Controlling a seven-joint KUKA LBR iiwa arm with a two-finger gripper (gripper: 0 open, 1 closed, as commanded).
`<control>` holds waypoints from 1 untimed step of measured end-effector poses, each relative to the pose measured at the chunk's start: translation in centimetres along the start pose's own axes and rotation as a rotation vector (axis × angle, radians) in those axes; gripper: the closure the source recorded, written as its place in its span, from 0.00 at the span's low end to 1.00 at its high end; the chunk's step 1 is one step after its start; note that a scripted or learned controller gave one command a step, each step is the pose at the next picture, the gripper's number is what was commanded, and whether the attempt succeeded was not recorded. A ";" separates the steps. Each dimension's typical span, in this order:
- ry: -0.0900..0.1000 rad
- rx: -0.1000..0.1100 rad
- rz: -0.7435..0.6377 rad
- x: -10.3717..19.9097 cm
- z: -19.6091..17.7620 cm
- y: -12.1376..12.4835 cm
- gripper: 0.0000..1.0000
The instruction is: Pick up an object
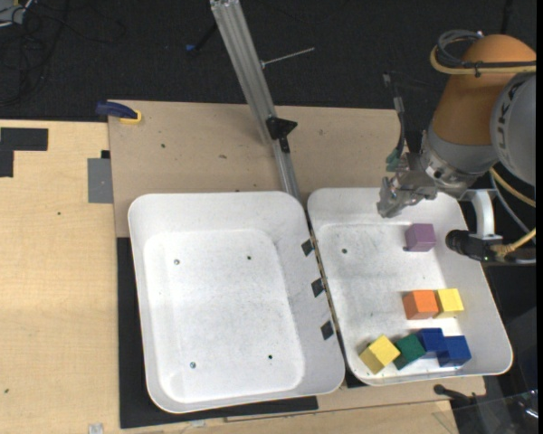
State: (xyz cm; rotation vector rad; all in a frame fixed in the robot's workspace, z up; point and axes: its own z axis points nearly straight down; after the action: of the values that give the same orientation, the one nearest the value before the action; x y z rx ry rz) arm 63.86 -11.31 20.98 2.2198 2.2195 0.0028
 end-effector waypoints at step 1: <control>0.000 -0.001 -0.001 -0.2 -5.3 0.1 1.00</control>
State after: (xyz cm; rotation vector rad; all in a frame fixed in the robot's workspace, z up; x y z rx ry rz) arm 63.93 -11.48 26.31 2.2184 2.2196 0.0036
